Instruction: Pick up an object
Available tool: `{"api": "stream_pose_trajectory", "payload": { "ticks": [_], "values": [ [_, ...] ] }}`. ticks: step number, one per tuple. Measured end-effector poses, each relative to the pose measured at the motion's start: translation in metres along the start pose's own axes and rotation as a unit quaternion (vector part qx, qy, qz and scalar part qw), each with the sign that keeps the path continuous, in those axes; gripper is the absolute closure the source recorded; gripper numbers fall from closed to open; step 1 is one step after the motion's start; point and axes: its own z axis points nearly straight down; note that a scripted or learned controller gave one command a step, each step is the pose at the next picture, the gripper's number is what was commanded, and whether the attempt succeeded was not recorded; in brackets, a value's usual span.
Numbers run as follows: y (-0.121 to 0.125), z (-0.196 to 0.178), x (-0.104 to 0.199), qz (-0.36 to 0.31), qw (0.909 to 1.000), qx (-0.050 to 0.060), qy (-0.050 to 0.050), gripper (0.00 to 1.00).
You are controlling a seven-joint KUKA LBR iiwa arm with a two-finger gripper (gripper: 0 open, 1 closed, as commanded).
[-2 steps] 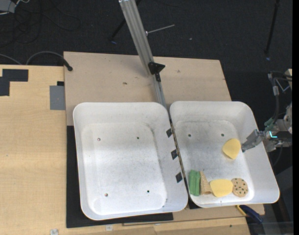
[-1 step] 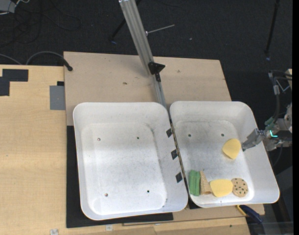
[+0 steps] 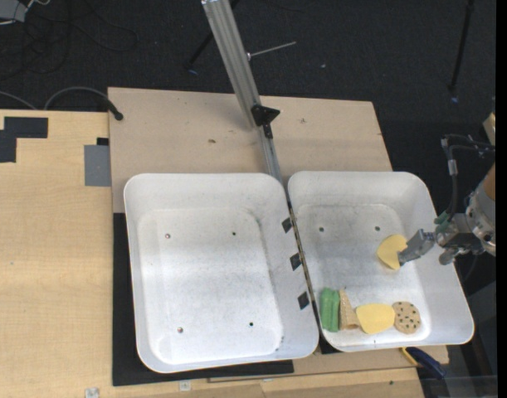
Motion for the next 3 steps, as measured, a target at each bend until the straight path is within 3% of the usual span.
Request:
{"api": "stream_pose_trajectory", "payload": {
  "ticks": [2,3],
  "values": [
    [-0.007,0.117,0.004,0.000,1.0000,0.000,0.000,0.00],
    [-0.007,0.104,0.002,0.003,1.0000,-0.001,0.000,1.00]
  ]
}}
